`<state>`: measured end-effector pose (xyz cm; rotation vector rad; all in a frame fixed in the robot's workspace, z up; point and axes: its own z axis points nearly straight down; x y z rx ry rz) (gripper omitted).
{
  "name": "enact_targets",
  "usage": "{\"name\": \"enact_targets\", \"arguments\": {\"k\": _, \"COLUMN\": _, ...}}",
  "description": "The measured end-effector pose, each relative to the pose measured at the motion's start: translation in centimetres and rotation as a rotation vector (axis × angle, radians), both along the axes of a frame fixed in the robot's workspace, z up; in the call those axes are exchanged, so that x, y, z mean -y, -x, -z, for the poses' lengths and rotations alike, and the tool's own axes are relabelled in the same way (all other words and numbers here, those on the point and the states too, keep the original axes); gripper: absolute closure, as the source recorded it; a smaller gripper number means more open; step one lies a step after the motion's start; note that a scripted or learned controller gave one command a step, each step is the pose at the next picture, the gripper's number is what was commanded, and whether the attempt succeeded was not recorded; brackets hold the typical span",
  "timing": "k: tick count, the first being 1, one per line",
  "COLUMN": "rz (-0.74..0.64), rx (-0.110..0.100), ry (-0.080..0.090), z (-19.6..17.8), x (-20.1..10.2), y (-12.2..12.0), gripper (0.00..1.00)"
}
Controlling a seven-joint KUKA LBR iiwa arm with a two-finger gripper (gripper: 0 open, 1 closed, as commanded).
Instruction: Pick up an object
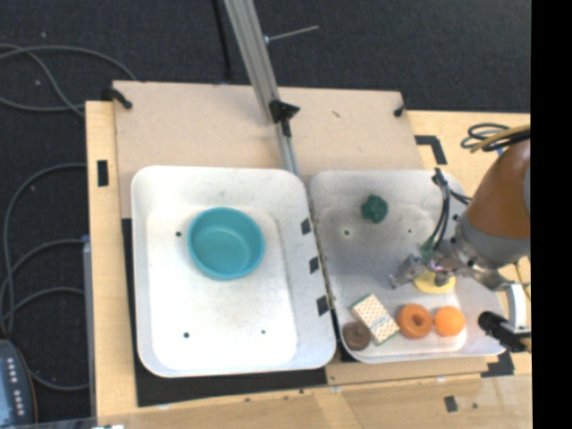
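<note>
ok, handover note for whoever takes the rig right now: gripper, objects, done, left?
Gripper: low in the right bin, over a yellow object; grip state unclear.
Right bin: green object near the back; along the front edge a brown piece, patterned block, orange ring and orange ball.
Left bin: teal bowl.
Done: nothing visibly lifted.
Left: grasp and lift one object.

A pale wooden bench (223, 123) stands on dark carpet (89, 25), where black cables (36, 61) loop.
</note>
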<state>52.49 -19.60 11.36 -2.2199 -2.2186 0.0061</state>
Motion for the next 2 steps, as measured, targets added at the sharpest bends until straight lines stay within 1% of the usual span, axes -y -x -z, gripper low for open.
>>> {"name": "enact_targets", "arguments": {"k": 1, "rz": 0.001, "rx": 0.007, "ry": 0.003, "z": 1.2, "x": 0.2, "y": -0.1, "gripper": 0.0}}
{"name": "enact_targets", "arguments": {"k": 2, "rz": 0.005, "rx": 0.012, "ry": 0.003, "z": 0.0, "x": 0.3, "y": -0.2, "gripper": 1.0}}
